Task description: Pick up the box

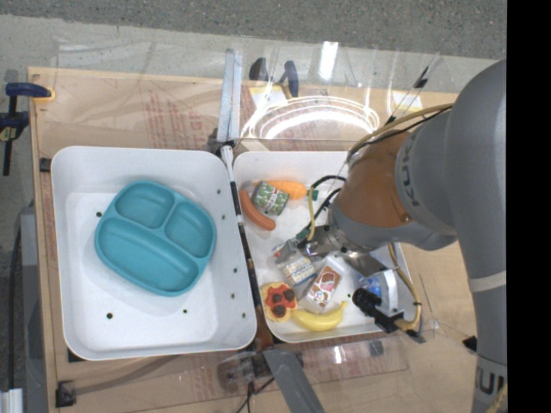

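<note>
Nearest the camera, the banana [320, 318] lies at the right bin's [245, 172] front wall. The box [325, 287] lies just behind the banana, touching it, beside a small packet [298, 270]. The tool [320, 246] hangs just behind the box; whether it is apart or together, I cannot tell. A clean grasp probably means straddling the box alone. The arm [405, 188] hides the bin's right side.

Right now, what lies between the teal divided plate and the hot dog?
In the camera view, between the teal divided plate and the hot dog lie bare left bin floor and the two bins' adjoining rims.
</note>
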You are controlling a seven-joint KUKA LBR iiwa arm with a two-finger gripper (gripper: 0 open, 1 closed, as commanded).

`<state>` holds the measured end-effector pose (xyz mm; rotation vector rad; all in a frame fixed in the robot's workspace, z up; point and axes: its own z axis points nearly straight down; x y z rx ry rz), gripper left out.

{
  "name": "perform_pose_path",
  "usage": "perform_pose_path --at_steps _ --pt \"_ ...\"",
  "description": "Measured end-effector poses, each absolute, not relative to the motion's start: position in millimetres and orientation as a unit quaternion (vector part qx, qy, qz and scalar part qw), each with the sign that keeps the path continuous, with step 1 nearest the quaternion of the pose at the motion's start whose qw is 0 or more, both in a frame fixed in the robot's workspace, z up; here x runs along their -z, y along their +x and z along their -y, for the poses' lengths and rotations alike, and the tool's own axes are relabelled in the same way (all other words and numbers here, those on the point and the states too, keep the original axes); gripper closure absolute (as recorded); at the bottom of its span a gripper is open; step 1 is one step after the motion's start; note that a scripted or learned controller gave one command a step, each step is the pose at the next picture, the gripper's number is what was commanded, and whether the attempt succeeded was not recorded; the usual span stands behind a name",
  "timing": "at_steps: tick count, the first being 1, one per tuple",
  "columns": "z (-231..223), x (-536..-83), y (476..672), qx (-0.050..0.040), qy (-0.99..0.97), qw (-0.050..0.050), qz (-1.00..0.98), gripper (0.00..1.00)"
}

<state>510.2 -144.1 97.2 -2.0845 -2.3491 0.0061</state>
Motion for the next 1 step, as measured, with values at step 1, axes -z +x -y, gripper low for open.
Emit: perform_pose_path --at_steps 1 --pt "107.6 -188.2 577.7 -0.0001 -0.611 0.0 0.792 1.0"
